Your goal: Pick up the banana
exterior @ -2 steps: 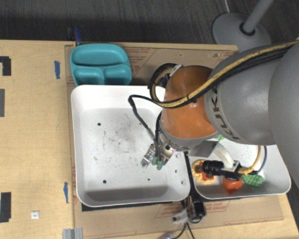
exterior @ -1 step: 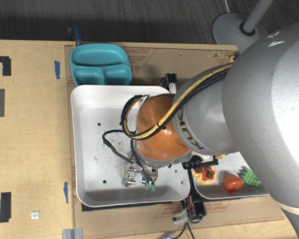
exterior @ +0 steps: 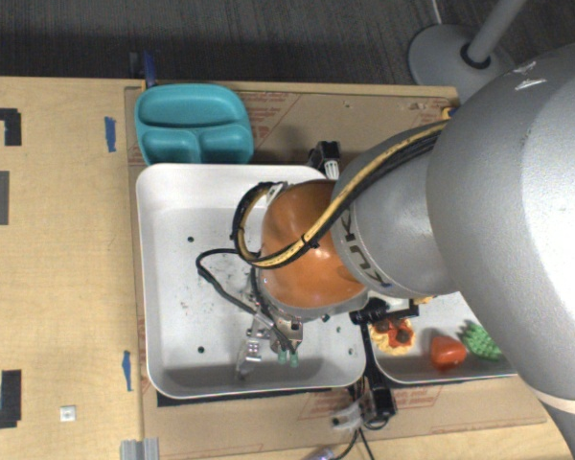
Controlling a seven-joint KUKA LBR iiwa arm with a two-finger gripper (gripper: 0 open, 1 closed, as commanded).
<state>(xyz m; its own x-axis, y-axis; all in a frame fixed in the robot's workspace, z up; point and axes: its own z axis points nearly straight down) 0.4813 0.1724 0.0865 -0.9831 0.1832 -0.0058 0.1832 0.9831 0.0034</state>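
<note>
My gripper [exterior: 269,351] hangs low over the front part of the left white bin [exterior: 172,257], near the bin's front wall. Its two fingers [exterior: 250,354] point down and stand apart, open, with only bare bin floor showing between them. The orange band and grey body of the arm cover the middle and right of this bin. A small yellow and red-orange item [exterior: 395,334] peeks out from under the arm in the right bin [exterior: 441,376]; I cannot tell what it is.
A red toy fruit [exterior: 448,352] and a green leafy toy [exterior: 482,341] lie in the right bin's front. A teal divided tray [exterior: 194,123] sits behind the left bin. Black cables [exterior: 216,271] loop from the wrist over the left bin's floor.
</note>
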